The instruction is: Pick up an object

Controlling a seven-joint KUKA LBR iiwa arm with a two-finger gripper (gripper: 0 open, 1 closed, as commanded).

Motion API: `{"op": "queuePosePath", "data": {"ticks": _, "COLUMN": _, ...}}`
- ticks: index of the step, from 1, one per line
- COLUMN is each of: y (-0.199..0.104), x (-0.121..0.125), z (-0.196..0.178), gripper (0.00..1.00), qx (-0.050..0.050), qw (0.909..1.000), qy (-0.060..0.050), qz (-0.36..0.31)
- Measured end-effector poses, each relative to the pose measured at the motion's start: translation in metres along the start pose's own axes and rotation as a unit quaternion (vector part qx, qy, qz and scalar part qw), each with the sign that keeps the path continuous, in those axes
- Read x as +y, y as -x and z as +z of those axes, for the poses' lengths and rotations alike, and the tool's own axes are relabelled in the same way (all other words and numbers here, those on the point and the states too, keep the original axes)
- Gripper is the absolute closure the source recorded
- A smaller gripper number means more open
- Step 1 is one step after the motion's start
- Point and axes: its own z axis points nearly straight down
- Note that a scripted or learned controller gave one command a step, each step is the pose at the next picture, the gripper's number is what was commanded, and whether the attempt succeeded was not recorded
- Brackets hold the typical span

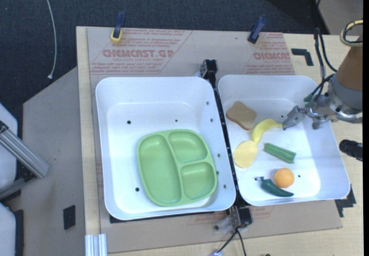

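The right bin [323, 139] holds several toy foods. A tan bread slice [241, 115] lies at its back left, with a yellow banana [264, 128] just in front of it. A pale yellow piece [246, 154] sits by the left wall. To its right a green cucumber [279, 152] lies near the middle. Farther front are an orange [283, 177] and a dark green pepper [274, 187]. My gripper [293, 118] hangs over the bin's back right part, just right of the banana's tip. Nothing shows in its grasp.
The left bin [115, 134] holds a green divided plate [176, 165]. Black clips [209, 68] join the bins at the back and front. Blue clamps [256, 30] pin the cardboard at the far edge. My arm's orange band [351, 70] stands over the right bin's far right edge.
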Motion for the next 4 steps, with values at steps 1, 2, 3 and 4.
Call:
{"op": "queuePosePath", "data": {"ticks": 1, "y": -0.001, "x": -0.001, "z": 0.053, "gripper": 0.00, "qx": 0.000, "qw": 1.0000, "qy": 0.000, "qz": 0.000}}
{"op": "queuePosePath", "data": {"ticks": 2, "y": 0.000, "x": 0.001, "z": 0.040, "gripper": 1.00, "qx": -0.002, "qw": 1.0000, "qy": 0.003, "qz": 0.000}}
{"op": "queuePosePath", "data": {"ticks": 3, "y": -0.003, "x": 0.005, "z": -0.023, "gripper": 1.00, "qx": -0.003, "qw": 1.0000, "qy": 0.006, "qz": -0.001}}
{"op": "queuePosePath", "data": {"ticks": 4, "y": -0.003, "x": -0.004, "z": -0.075, "gripper": 1.00, "qx": -0.003, "qw": 1.0000, "qy": 0.006, "qz": 0.000}}
